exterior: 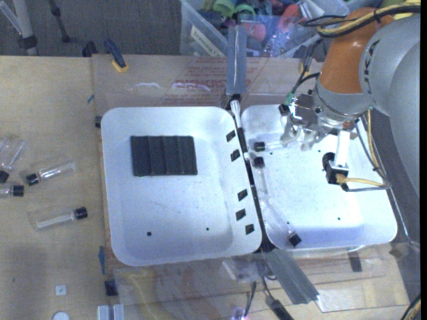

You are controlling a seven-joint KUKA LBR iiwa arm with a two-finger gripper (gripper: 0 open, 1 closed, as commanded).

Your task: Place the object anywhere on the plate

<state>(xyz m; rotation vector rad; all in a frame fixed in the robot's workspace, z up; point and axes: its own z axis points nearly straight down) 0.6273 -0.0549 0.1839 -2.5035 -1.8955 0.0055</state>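
A black ribbed plate [163, 155] lies flat in the upper part of the left bin [127, 239]. In the right bin [353, 225], a small clear vial with a black cap [258, 146] lies close to the left wall. A second black-capped piece [257, 161] sits just below it. My gripper [299, 139] hangs over the upper left of the right bin, a little to the right of the vial. Its fingers stand slightly apart with nothing visible between them.
Another small black-capped item [293, 240] lies near the right bin's front edge. Several clear vials [57, 215] are scattered on the bench at far left. A clear tub of colourful toys [267, 9] stands behind the bins. A cable [360, 182] hangs from the wrist.
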